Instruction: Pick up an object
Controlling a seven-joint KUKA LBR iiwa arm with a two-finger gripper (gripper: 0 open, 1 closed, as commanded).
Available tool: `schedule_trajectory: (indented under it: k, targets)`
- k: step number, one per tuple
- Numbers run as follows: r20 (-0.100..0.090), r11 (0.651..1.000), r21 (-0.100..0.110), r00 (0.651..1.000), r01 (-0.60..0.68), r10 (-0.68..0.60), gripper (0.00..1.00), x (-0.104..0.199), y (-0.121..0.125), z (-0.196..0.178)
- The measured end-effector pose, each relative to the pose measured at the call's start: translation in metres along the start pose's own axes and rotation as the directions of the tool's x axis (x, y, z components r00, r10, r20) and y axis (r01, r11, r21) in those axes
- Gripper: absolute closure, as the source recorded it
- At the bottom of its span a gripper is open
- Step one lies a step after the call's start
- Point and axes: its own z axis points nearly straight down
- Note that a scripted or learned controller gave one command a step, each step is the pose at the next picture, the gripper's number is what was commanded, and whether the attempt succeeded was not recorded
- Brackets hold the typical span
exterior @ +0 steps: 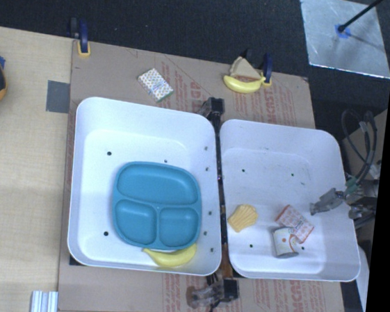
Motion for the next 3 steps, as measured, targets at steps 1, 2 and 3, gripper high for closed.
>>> schedule_trajectory:
  k: [1, 2, 3]
  targets:
    - [0.002, 1.000, -0.009, 1.000, 0.003, -0.003, 0.00, 0.056, 0.027, 0.110]
    - [0.007, 1.000, -0.010, 1.000, 0.004, -0.004, 1.00, 0.053, 0.028, 0.098]
    - [0.007, 1.000, -0.010, 1.000, 0.005, -0.005, 0.00, 0.053, 0.027, 0.098]
